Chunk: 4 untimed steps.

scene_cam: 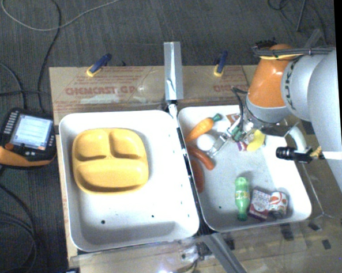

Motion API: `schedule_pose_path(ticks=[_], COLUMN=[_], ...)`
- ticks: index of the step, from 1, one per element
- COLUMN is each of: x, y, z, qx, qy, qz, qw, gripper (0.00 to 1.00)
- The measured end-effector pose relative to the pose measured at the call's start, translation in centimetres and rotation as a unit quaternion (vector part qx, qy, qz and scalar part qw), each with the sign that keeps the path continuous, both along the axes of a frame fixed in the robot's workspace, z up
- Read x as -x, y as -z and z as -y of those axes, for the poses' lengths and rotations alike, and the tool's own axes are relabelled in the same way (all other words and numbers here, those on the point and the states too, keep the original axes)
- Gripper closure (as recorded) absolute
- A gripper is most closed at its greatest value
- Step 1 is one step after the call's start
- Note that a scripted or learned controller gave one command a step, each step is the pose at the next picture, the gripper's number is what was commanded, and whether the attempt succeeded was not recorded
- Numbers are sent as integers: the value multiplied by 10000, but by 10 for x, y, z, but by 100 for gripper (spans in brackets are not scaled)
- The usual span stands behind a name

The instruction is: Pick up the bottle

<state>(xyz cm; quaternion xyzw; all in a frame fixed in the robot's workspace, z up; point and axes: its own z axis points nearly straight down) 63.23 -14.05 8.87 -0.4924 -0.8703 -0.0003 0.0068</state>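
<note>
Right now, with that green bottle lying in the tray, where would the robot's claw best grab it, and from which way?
Probably around the middle of the green bottle, coming straight down from above. It lies flat on the floor of the right bin, its length running toward the near wall, so fingers closing across its narrow width should fit. The red-and-white packet sits close on one side, leaving less room there.

One fixed camera looks down on the surface [98,85] from above, at a slight slant — far enough off to take in both white bins whole. The left bin [130,222] fills the middle and 9 o'clock side, the right bin [290,195] the 3 to 5 o'clock side. The arm [307,90] enters from 2 o'clock — dark floor [123,20] runs along 12 o'clock.
</note>
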Motion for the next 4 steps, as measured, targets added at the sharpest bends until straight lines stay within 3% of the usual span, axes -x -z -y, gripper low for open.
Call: schedule_pose_path(ticks=[1, 2, 3, 4], x=[72, 141, 135, 148], y=[-1, -2, -15, -84], z=[33, 11, 11, -35], qx=[52, 67, 81, 37], qy=[-220, 19, 24, -80], qz=[103, 140, 230, 53], qw=[9997, 9999, 9997, 9999], gripper=[0, 0, 100, 100])
